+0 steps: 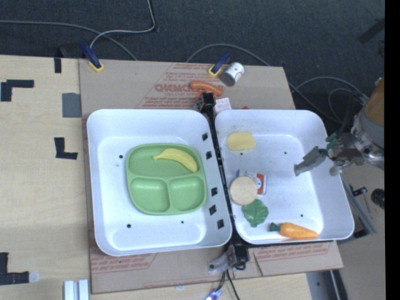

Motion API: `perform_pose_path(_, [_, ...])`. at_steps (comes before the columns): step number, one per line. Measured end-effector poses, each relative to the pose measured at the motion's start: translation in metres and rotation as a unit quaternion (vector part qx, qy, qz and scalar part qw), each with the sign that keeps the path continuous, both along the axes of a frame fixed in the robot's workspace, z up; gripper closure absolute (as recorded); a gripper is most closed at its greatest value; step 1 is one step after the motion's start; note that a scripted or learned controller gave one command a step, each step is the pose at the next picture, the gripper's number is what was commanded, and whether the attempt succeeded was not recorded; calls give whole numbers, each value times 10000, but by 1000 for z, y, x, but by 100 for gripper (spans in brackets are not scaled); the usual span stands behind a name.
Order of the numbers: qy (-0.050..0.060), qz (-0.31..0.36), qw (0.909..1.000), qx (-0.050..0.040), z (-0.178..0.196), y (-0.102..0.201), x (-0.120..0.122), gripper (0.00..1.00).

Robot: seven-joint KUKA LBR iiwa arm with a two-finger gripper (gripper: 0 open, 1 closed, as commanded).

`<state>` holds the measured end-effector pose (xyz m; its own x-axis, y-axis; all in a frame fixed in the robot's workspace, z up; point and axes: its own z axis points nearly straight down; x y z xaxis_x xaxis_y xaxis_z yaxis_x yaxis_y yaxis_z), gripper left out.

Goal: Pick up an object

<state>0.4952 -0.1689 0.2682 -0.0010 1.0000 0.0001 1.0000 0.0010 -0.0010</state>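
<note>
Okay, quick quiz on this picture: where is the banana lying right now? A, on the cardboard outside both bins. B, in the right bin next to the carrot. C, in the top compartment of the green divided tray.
C: the banana lies in the top compartment of the green divided tray, which sits in the left bin.

We are looking at a robotics lab: two white bins (100, 167) sit clamped (94, 59) to a cardboard sheet (169, 83) on a worktop (34, 186) marked with black tape (62, 149), cables (147, 11) trail over dark carpet (281, 17), and plastic toy food lies just beside the fingers (310, 161).
</note>
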Motion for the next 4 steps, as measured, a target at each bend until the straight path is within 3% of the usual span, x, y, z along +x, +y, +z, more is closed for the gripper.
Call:
perform_pose_path(1, [15,5,10000,6,-101,37,62,0])
perform_pose_path(2, [12,5,10000,4,-173,64,64,0])
perform_pose_path(3, [-11,-2,10000,-1,-182,67,81,0])
perform_pose_path(4, [-14,2,10000,-2,-173,68,81,100])
